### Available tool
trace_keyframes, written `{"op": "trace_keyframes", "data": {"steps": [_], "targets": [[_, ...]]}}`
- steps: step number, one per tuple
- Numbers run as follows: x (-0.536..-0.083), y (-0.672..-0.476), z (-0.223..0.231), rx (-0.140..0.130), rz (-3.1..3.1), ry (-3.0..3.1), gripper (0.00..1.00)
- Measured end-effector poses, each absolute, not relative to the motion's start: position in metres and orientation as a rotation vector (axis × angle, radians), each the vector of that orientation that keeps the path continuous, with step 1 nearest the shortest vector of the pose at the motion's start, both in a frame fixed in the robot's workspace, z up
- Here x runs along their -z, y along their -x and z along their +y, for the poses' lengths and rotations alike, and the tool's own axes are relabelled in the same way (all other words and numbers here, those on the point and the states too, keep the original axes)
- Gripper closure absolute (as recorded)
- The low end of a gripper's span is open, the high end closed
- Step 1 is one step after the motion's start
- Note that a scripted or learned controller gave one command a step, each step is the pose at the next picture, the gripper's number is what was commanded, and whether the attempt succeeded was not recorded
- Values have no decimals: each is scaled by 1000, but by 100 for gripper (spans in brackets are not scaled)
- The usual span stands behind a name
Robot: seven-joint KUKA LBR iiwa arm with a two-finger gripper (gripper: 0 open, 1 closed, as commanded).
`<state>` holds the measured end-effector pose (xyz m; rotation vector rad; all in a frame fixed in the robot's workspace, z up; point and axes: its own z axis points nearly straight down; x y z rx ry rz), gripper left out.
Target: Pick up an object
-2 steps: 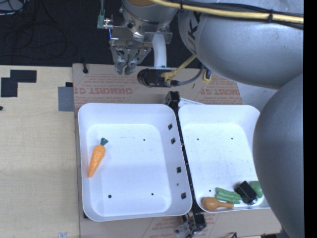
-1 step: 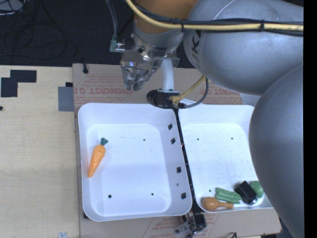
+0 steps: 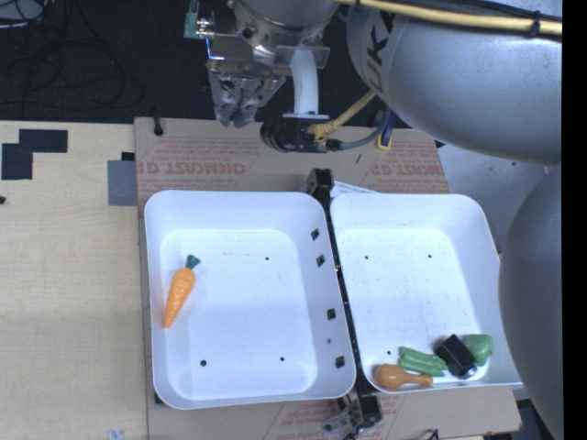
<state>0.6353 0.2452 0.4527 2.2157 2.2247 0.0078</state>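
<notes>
The light wood bench (image 3: 64,273) carries a printed cardboard sheet (image 3: 275,159) at frame centre. Two white bins sit on the sheet: the left bin (image 3: 229,211) and the right bin (image 3: 413,211), apparently touching.

Two white bins (image 3: 229,211) side by side, cardboard sheet (image 3: 220,159) beneath

A pale wooden bench top (image 3: 64,273) fills the left side, with dark rectangular patches (image 3: 37,149) near its upper edge. A sheet of printed brown cardboard (image 3: 229,159) lies on it. Behind, the background is black, crossed by loose cables (image 3: 55,26).
</notes>
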Motion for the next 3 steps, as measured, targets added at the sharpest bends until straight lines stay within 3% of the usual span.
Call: {"op": "trace_keyframes", "data": {"steps": [1,2,3], "targets": [[-544,-644,228,-8,2219,-2219,100],[-441,-643,185,23,2222,-2230,100],[-498,-644,201,-2,2223,-2219,100]]}}
